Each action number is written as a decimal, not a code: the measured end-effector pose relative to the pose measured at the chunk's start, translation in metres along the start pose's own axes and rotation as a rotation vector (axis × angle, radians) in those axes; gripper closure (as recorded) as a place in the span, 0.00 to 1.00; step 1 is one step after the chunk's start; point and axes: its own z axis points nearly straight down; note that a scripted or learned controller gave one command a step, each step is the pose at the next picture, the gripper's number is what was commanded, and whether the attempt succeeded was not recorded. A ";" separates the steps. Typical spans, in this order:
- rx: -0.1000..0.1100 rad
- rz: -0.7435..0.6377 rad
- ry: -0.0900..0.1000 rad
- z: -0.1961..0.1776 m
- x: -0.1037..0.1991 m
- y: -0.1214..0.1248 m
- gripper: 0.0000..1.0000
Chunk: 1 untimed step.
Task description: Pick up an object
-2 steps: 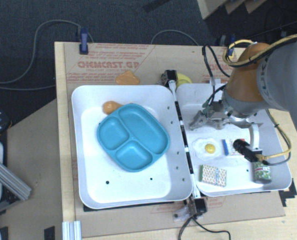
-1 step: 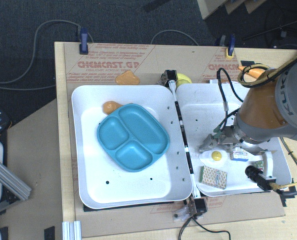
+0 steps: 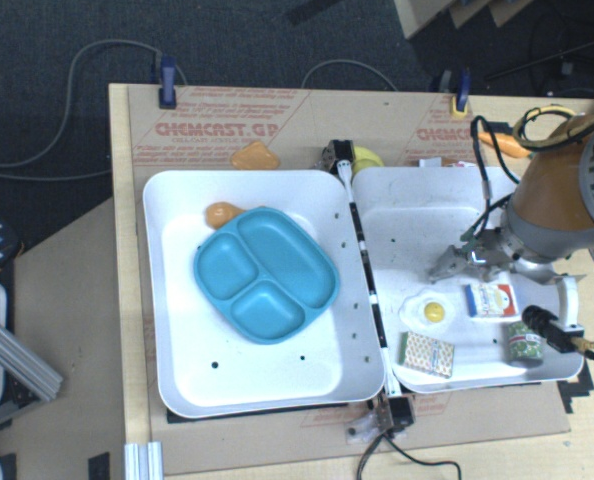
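Reaching into right bin (image 3: 417,193), hand (image 3: 455,261) above fried egg (image 3: 424,313); finger state unclear.

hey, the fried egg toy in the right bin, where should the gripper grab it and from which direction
Judging by its pose, come straight down on the fried egg. It lies flat on the right bin floor, so the sides offer little to pinch. Close across the thin white rim at its narrowest span, or straddle the raised yolk. The patterned packet sits close below it, so keep the fingers clear of that side. The gripper is just up and right.
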 end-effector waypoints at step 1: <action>0.008 0.002 0.005 0.000 -0.050 -0.074 0.00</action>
